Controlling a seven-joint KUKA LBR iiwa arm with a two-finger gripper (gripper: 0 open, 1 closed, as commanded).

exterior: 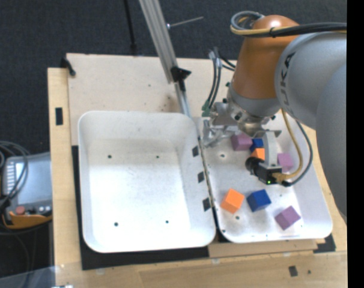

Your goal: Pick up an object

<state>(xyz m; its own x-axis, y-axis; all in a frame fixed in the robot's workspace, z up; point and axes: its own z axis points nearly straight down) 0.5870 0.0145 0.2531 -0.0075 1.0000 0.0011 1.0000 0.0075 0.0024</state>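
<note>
On the wooden bench (62, 161), blocks are gathered in the right bin (314, 221) so a purple block (242, 141) lies beneath the lowered gripper (245, 131), whose grasp cannot be told.

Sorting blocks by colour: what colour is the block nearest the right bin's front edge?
Purple, seen in the camera view.

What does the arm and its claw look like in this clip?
The arm is bulky smooth grey with an orange band above the wrist and dark lettering on its shell. Black and yellowish cables loop beside it. The claw is bare silvery metal.
</note>
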